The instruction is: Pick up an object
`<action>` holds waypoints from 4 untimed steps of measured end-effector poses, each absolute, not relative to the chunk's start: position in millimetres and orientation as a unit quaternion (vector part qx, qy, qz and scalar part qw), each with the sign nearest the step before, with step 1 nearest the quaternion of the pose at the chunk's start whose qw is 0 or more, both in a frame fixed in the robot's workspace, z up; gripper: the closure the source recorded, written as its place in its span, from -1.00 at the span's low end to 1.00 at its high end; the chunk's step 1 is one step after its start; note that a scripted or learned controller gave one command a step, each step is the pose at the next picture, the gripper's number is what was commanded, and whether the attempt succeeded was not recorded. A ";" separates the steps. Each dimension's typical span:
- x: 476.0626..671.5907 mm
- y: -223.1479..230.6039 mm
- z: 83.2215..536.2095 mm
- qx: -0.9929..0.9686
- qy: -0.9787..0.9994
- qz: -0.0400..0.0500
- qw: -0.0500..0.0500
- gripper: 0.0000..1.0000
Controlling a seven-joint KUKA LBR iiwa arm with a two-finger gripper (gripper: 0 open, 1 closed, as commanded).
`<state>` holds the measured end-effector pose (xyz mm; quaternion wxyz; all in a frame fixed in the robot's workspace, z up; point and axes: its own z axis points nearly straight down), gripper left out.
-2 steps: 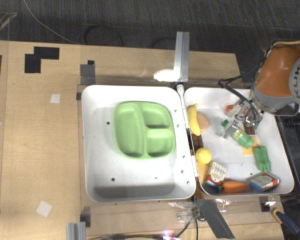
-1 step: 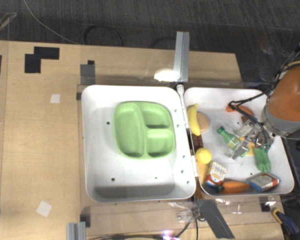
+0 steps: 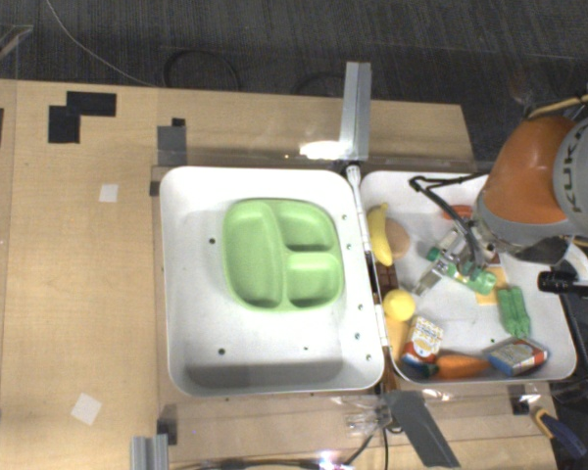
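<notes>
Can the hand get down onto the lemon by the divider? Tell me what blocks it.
Probably yes. The lemon lies bare from above in the right bin, nothing stacked on it. The hand sits up and to its right. The banana and a small carton crowd its sides.

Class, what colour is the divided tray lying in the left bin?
Light green; the divided tray shows clearly in the camera view, against the white left bin.
</notes>
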<state>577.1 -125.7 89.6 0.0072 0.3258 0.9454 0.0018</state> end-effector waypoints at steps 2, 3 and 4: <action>636.7 -172.2 92.4 0.391 0.920 0.000 0.006 -1.00; 609.9 -169.4 88.1 0.466 0.885 0.002 0.005 -1.00; 568.3 -200.9 88.6 0.506 0.863 0.001 0.005 -1.00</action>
